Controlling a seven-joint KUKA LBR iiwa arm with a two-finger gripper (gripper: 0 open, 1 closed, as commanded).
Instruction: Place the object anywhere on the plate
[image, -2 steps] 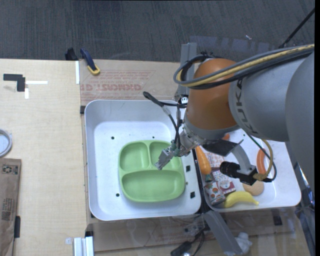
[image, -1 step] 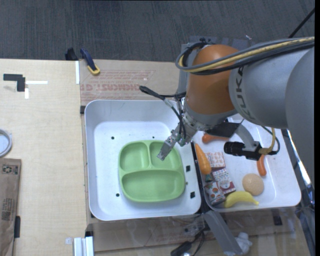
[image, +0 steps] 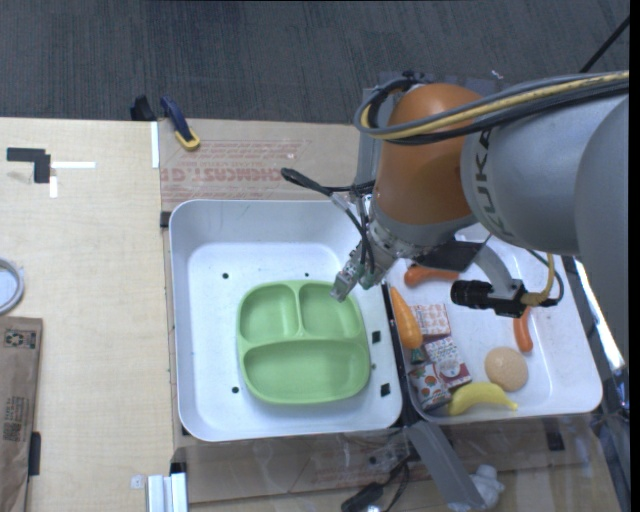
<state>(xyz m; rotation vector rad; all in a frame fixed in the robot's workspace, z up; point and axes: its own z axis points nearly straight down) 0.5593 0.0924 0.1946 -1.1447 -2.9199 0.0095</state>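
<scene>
Wooden bench with two white bins side by side; arm reaching in from the right.

Left bin (image: 200, 330) holds a green divided plate (image: 300, 345). Gripper (image: 345, 288) hangs over the plate's far right compartment; finger state cannot be determined. Right bin (image: 570, 390) holds a carrot (image: 405, 315), snack packets (image: 438, 350), a banana (image: 480, 400), a bread roll (image: 507, 368) and a sausage (image: 522, 333). Arm body covers that bin's far part.
</scene>
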